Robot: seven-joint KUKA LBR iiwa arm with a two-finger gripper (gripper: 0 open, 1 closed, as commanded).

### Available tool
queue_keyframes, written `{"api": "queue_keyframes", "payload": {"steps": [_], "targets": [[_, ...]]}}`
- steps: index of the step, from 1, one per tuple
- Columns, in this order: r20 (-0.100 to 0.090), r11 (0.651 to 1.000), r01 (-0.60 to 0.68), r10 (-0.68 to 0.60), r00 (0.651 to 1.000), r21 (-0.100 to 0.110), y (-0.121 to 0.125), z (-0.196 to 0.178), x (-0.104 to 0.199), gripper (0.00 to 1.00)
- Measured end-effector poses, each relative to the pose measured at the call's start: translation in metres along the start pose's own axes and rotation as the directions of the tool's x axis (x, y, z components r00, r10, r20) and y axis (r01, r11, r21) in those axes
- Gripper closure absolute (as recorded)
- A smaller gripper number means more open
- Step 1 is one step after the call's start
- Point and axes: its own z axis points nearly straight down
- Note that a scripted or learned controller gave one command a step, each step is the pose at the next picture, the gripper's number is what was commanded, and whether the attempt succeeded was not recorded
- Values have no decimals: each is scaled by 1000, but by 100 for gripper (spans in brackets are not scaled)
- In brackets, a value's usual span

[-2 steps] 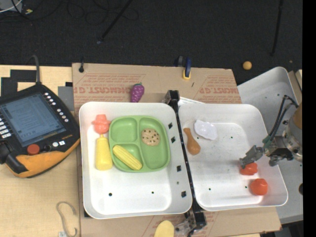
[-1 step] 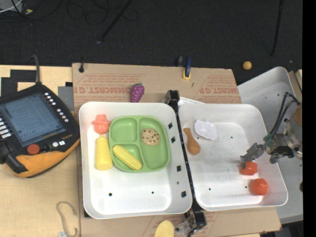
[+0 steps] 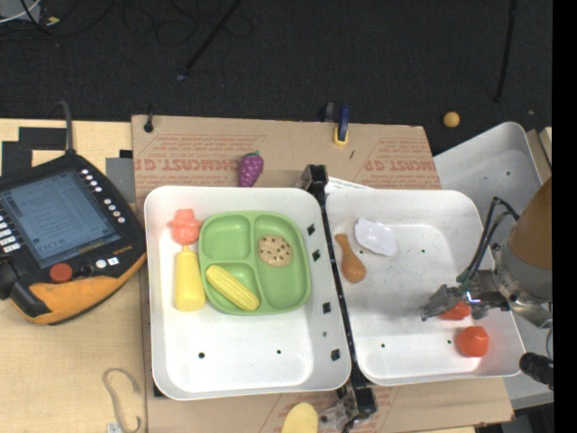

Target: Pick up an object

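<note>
Red-orange obj (image 3: 456, 311) is sitting in the right bin (image 3: 424, 373), w/ our end effector (image 3: 451, 303) hovering right over it; we're not able to tell if fingers are spread or pinching. Another red obj (image 3: 471, 341) is lying just beside it, nearer the bin's front edge.

A dark carpeted floor (image 3: 270, 43) with cables (image 3: 207, 34) lies behind the wooden bench (image 3: 63, 368).

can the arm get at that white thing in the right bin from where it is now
Probably yes. The white object lies in the open in the right bin, with only the brown drumstick-shaped toy beside it and nothing on top. The end effector sits in the same bin, with bare floor between them.
</note>
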Motion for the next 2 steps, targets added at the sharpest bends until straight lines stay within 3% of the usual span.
{"api": "queue_keyframes", "payload": {"steps": [1, 2], "targets": [[0, 1000, 0, 0, 1000, -2, -1, 64, 2, 0], [2, 1000, 1, -1, 1000, -6, 0, 91, 5, 0]]}}
